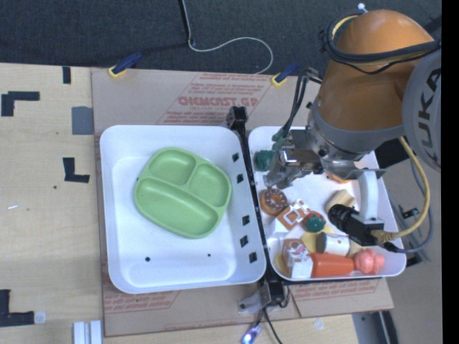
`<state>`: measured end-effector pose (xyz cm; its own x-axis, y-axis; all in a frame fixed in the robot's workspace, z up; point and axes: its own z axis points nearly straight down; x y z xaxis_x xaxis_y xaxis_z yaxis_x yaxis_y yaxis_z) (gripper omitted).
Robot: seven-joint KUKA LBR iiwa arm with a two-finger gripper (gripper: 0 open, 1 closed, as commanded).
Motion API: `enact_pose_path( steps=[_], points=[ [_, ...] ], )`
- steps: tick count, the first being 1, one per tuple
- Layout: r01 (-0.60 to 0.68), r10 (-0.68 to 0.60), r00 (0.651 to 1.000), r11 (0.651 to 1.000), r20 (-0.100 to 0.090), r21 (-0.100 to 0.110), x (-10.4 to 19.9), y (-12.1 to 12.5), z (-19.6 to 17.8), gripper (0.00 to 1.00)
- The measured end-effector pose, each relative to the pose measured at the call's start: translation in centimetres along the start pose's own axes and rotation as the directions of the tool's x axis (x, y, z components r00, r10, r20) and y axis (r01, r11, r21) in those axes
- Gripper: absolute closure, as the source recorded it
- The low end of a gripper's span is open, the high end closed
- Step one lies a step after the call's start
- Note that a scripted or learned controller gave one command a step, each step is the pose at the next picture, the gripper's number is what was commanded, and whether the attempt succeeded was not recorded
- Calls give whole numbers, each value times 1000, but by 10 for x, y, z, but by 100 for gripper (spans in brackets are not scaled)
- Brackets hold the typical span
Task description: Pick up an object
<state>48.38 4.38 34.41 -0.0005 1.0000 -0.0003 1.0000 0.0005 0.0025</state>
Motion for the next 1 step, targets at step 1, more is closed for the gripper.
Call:
enact_pose_path(
  steps=[1],
  points=[
    [1,-1,1000,1000,1,10,23,-1,68,100]
  ],
)
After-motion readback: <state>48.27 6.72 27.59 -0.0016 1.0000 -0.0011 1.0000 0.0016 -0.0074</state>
